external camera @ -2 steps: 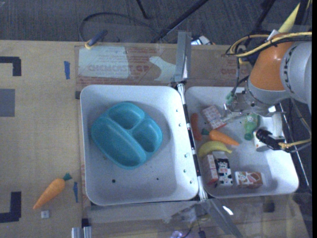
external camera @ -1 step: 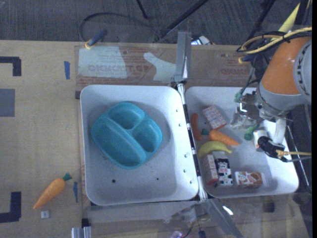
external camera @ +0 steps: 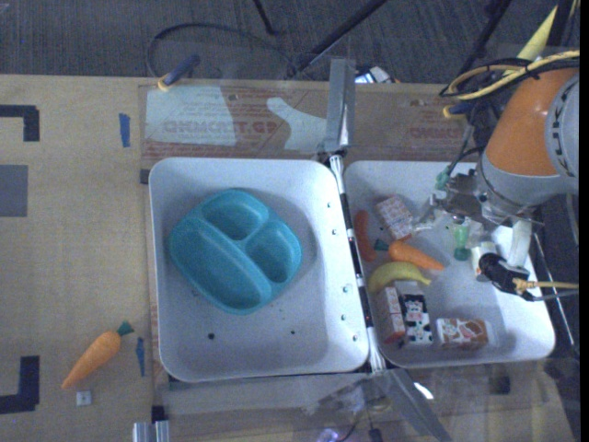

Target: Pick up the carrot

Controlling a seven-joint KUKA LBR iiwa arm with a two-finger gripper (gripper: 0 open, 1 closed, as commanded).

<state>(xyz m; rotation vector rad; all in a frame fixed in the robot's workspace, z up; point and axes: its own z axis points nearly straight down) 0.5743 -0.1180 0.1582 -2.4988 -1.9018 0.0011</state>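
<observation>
Step in hand: approach. The grey arm with the orange band (external camera: 529, 127) reaches in from the right and hangs over the far right part of the right shallow white bin (external camera: 538, 334). Its hand (external camera: 451, 205) sits low over the bin; I cannot tell whether it is released or clenched, since the tip is too small and cluttered. Nothing is visibly carried.

Task thing: the small orange carrot (external camera: 416, 255) lies on the floor of the right bin, pointing right and slightly nearward, just near-left of the hand. Touching or just beside it on the near side is a yellow banana (external camera: 398, 273). A red pepper-like piece (external camera: 363, 233) lies at the bin's left wall, and a small pink-patterned packet (external camera: 394, 215) lies on the far side.

A 2nd orange carrot with a green top (external camera: 92, 357) lies on the table (external camera: 74, 247), well apart to the near left, outside both bins.

Next move, as judged: shift near-left, centre over the carrot, align across its length, descend clear of the banana.

Left bin (external camera: 184, 182) holds 1 teal divided plate (external camera: 235, 249).

Writing: faint reversed lettering on the clear sheet (external camera: 216, 122) far of the left bin, unreadable. 2 small cartons, one black-and-white (external camera: 415, 320), one brown-and-white (external camera: 460, 331), labels illegible.
</observation>
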